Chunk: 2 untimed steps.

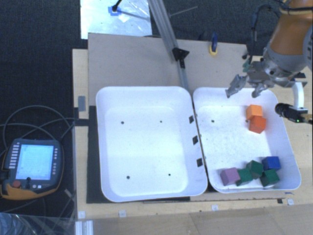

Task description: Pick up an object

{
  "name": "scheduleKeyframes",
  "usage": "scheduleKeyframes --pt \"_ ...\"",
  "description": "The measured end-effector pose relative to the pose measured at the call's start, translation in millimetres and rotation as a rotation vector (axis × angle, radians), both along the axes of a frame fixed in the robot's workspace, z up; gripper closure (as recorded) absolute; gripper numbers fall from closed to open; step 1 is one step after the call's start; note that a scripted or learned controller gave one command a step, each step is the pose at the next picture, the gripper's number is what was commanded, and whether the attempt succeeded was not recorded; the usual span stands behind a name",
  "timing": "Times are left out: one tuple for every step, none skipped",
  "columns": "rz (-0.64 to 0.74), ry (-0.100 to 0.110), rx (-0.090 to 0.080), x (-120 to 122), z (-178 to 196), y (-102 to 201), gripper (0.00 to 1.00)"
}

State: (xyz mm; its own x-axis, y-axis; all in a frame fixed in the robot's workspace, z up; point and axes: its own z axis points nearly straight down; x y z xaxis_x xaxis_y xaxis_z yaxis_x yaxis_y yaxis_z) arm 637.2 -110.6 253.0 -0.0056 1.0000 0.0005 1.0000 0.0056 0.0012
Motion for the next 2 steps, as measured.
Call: scheduleKeyframes --pt "0.0 0.0 0.0 0.0 0.0 0.0 0.0" --pt "-0.003 0.006 0.0 -0.8 -62.6 1.7 0.0"
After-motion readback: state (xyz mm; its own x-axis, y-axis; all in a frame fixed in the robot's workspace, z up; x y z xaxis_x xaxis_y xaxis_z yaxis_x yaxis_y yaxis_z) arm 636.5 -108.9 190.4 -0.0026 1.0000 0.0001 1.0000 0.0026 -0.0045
